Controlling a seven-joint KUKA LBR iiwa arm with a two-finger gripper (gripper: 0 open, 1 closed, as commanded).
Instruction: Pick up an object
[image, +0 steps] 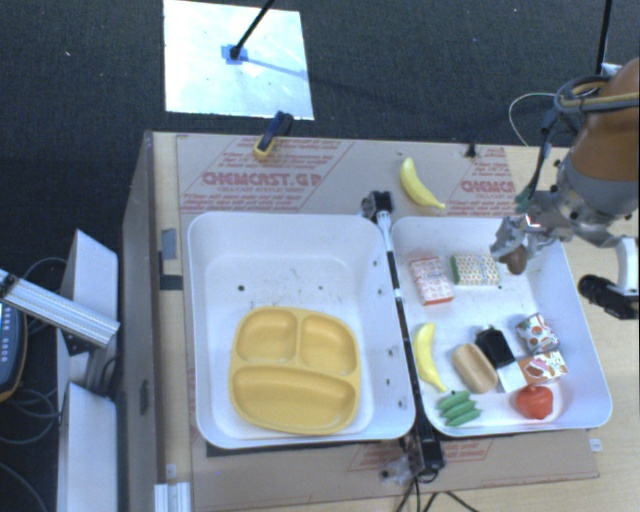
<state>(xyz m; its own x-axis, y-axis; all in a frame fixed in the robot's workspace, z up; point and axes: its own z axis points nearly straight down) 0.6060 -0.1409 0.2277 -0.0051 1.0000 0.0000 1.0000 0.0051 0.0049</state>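
Note:
The right bin (590, 400) holds several toy foods: a pink packet (430, 280), a green-and-white packet (475, 269), a banana (428, 356), a hot dog bun (474, 367), a black piece (494, 345), two colourful small boxes (536, 331), a red tomato (536, 402) and green pea pods (458, 408). My gripper (514, 246) hangs over the bin's far right part, just right of the green-and-white packet. A small brown thing (517, 263) shows right at its tip; whether it is gripped I cannot tell.
The left bin (220, 250) carries a yellow divided tray (295, 370). A second banana (420, 186) lies on the cardboard behind the right bin. A yellow-and-black tool (270, 136) rests at the bench's far edge. Cables loop beside the arm (600, 150).

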